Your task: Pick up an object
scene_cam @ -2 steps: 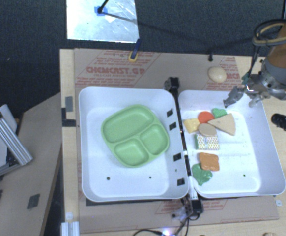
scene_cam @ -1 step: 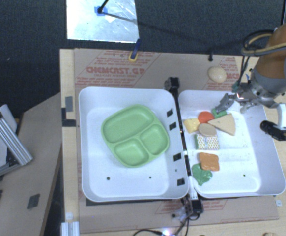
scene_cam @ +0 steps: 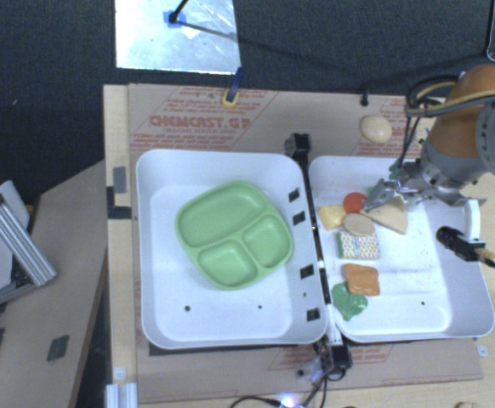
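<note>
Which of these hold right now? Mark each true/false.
1. The green divided plate lies in the left bin. True.
2. The food items sit in the left bin. False: they are in the right bin.
3. The tool is over the right bin, near the red item. True.
4. The green leafy item lies on the plate. False: it lies at the right bin's near-left corner.
5. The arm reaches in from the left. False: from the right.

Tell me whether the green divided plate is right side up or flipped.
Right side up: the green divided plate in the left bin shows its three hollow compartments facing upward, with nothing in them.
</note>
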`<state>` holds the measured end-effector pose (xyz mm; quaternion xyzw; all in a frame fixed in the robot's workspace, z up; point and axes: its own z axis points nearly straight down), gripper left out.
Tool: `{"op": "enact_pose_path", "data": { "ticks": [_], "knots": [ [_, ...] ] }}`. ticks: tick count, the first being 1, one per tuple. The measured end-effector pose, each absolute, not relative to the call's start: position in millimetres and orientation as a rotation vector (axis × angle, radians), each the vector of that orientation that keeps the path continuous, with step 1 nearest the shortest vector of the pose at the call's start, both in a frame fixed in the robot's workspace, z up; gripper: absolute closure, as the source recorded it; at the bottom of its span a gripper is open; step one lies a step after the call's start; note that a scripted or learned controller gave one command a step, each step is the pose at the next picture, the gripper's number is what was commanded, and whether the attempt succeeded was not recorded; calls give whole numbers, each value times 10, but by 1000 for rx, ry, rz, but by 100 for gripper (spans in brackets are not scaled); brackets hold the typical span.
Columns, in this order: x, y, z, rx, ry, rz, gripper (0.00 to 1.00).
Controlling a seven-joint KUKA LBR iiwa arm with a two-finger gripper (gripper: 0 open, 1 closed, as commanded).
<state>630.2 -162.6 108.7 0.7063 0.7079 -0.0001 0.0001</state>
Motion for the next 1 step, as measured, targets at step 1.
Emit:
{"op": "enact_pose_path", "data": {
  "ticks": [1],
  "knots": [
    [6351,-1642,941,2212,2218,7,0]
  ]
}}
